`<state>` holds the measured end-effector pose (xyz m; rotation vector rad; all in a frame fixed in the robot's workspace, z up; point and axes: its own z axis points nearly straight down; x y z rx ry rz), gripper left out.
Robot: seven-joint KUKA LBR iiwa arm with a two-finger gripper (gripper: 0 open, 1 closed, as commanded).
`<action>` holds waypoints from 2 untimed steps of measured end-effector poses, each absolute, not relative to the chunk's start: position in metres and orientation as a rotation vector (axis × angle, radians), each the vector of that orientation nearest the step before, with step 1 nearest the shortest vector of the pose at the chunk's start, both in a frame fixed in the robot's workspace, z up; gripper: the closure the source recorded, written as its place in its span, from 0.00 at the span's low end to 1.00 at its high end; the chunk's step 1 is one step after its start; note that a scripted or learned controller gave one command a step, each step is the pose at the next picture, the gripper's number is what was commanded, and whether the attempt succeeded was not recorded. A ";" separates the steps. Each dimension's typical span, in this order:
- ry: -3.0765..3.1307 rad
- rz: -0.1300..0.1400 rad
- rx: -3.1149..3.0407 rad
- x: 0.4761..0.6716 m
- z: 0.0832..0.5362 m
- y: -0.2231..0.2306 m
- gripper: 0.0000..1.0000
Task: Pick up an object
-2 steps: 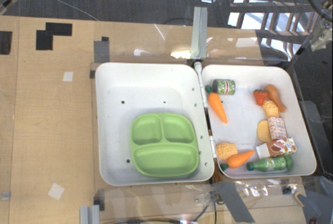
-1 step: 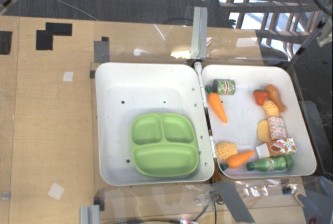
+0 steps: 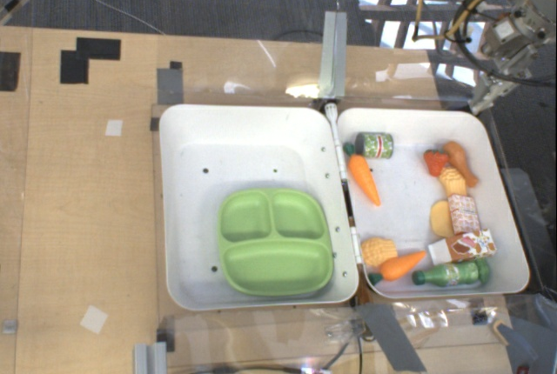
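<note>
Camera view looks down on a wooden bench (image 3: pixel 78 216) carrying two shallow white bins side by side. Left bin (image 3: pixel 187 146) holds a green divided plate (image 3: pixel 274 240), with three compartments, sitting toward the bin's near right part. Right bin (image 3: pixel 405 190) holds the toys: a small green can (image 3: pixel 375 145) lying near the far left corner, an orange carrot (image 3: pixel 364 179) just below it, pointing toward the near side, and a drumstick-shaped piece (image 3: pixel 459 162) beside a red-orange piece (image 3: pixel 436 163) near the far right. Down the right side lie a pale yellow piece (image 3: pixel 451 182), a pink-and-white wrapped block (image 3: pixel 463 213) and a small red-and-white carton (image 3: pixel 470 246). Along the near wall rest a corn cob (image 3: pixel 379 251), a second carrot (image 3: pixel 401 265) touching it, and a green bottle (image 3: pixel 452 274) on its side. The gripper (image 3: pixel 484 96) hangs at the far right, above the bench just outside the right bin's far right corner, well apart from every toy; whether its jaws are open or closed I cannot tell, and nothing shows between them
</note>
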<state>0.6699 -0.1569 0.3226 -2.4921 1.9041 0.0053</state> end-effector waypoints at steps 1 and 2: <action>1.768 -0.009 -2.589 0.670 0.337 -0.179 1.00; 1.367 -0.005 -2.825 0.639 0.291 -0.196 1.00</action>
